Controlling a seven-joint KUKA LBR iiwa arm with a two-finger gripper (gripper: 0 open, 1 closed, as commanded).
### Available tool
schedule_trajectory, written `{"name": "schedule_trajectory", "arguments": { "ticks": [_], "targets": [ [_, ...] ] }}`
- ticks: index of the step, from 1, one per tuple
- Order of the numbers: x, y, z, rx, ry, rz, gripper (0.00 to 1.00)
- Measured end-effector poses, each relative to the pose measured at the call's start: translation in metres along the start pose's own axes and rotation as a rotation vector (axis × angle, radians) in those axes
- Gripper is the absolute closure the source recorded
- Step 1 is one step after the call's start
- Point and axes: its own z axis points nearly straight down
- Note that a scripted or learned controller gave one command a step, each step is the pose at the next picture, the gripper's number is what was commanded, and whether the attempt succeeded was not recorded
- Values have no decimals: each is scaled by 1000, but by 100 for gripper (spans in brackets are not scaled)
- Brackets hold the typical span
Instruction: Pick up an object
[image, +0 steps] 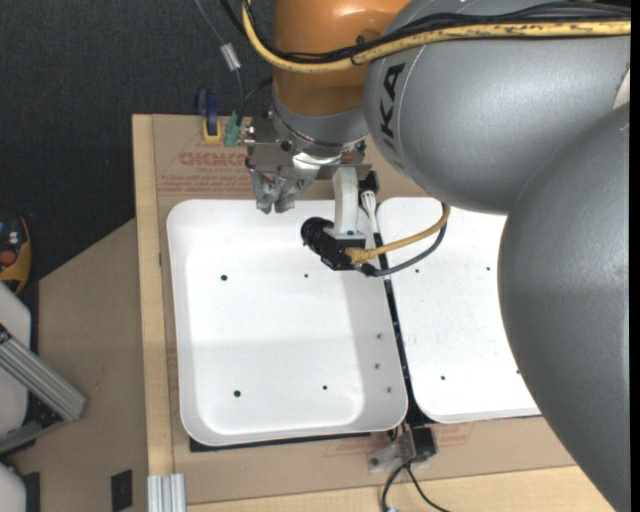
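Grey arm casing (520, 150) fills the upper right and right side of the view, nearest the lens, with the orange band (320, 25) above the wrist at the top centre and a yellow cable (420, 40) looping over it.

Going from the left: dark floor and a piece of aluminium framing (40, 375) lie beyond the left edge of the bench (155, 300), whose brown board carries faint red lettering along its far edge. A small blue and yellow fitting (210, 115) sits at the bench's far left corner. The left bin (195, 400) takes up most of the bench's left half; its white floor shows a few small dark dots and a shadow across the near part. No loose object to pick up is visible in it.

The end effector (272, 198) hangs over the far edge of the left bin, near its middle, its metal fingers pointing down. They are small and dark against the rim, and I cannot tell whether they are open or closed; nothing is seen between them. Just right of it a white bracket with a black fitting (325, 240) reaches over the bin's far right corner.

The right bin (450, 390) lies beside the left one, touching along the shared edge, its right part hidden by the arm. A small black connector (415, 442) sits at the bench's near edge between the bins.
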Motion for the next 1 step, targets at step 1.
{"name": "schedule_trajectory", "arguments": {
  "ticks": [1],
  "targets": [
    [-88,-12,-50,-1,-5,13,100]
  ]
}}
